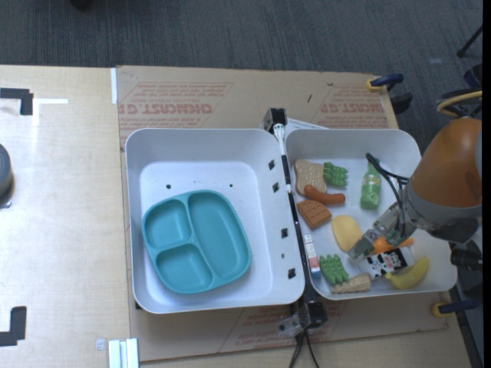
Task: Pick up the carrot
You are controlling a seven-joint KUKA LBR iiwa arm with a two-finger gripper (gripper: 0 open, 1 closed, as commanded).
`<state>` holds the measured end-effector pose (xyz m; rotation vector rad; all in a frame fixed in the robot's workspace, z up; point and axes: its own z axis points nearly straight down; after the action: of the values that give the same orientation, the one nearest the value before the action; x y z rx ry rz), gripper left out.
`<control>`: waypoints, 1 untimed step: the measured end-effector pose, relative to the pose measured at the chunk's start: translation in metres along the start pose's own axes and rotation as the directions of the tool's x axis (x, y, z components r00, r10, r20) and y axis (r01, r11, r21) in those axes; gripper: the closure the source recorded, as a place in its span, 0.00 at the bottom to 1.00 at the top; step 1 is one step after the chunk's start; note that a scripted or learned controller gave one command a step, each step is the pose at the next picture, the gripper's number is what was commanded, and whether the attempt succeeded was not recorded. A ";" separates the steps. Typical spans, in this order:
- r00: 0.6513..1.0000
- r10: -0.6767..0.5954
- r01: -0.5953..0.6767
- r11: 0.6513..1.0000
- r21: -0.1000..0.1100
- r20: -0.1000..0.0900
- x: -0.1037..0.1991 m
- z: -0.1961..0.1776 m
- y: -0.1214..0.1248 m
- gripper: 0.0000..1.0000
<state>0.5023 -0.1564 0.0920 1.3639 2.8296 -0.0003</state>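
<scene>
Left bin (201,148): you have one teal divided plate (196,241) with three compartments, lying flat toward the bin's near-left part.

Right bin (349,139): you have the toy food, listed from the far side to the near side.
- Slice of bread (309,175), at the far left, beside the wall shared with the left bin.
- Green leafy piece (334,175), just right of the bread.
- Green bottle (370,191), upright or nearly so, right of the leafy piece.
- Sausage (325,196), reddish-orange, lying across just below the bread.
- Orange-brown ridged piece (314,213), below the sausage; you cannot tell its kind from this view.
- Pale yellow rounded piece (345,232), mid-bin.
- Second green leafy piece (332,267), near the front-left corner.
- Tan cracker-like piece (350,285), touching the front wall.
- Banana (410,274), yellow, at the front right.

Carrot (381,244): you see an orange piece at the gripper tip, between the pale yellow piece and the banana, partly covered by the gripper.

Gripper (368,248): it is down inside the right bin, angled toward the bin's middle, its tip on the orange piece. You cannot tell from this view whether it is apart, together or clamped on the carrot.

Arm (453,167): it enters over the right bin's right wall, with the orange band above the wrist.
</scene>
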 end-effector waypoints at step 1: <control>1.000 0.002 -0.002 1.000 -0.005 -0.004 0.001 -0.009 0.004 1.00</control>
<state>0.5047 -0.1530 0.1006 1.3668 2.8295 0.0092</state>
